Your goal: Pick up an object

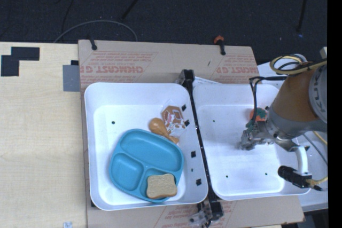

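Observation:
My gripper (249, 141) is low in the right bin (230, 179), near its middle right, with the grey arm coming in from the right. A small teal and orange thing (260, 115) sits just behind the gripper and is partly hidden by it; I cannot tell whether they touch. In the left bin (99, 115) lies a blue divided plate (139, 160) with a slice of bread (161, 186) on its near corner. A tan spoon-shaped piece (160, 127) and a brown and white packet (174, 117) lie beside the plate's far edge.
Both bins rest on a cardboard sheet (160, 64) on the pale wooden bench. A black divider (196, 136) runs between the bins. The right bin's floor shows bare white to the left of and in front of the gripper.

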Controlling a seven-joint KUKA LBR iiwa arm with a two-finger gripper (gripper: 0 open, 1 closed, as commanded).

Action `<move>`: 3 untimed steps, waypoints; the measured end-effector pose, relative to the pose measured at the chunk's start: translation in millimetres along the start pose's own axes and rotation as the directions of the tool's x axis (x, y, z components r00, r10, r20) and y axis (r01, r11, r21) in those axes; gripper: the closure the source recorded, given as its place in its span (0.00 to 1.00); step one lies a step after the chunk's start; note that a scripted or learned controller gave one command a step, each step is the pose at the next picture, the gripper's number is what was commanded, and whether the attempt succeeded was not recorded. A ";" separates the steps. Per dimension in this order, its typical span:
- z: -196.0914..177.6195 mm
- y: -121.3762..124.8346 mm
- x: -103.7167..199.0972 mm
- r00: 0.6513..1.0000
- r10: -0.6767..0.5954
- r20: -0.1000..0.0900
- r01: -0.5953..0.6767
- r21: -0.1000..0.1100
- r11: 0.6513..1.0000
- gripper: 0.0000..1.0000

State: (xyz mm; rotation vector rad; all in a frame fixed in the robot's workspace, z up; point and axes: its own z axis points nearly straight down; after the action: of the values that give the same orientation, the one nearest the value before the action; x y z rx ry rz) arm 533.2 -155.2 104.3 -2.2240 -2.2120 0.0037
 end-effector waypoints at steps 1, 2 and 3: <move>-42.2 -2.0 -0.6 1.000 -0.001 0.002 0.001 -0.006 1.000 1.00; -103.7 4.7 -3.4 1.000 -0.007 0.003 0.007 -0.009 1.000 1.00; -135.5 5.2 -4.2 1.000 -0.007 0.002 0.007 -0.007 1.000 1.00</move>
State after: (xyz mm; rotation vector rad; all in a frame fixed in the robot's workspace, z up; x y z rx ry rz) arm 539.1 -159.7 239.8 -2.2209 -2.2239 -0.0013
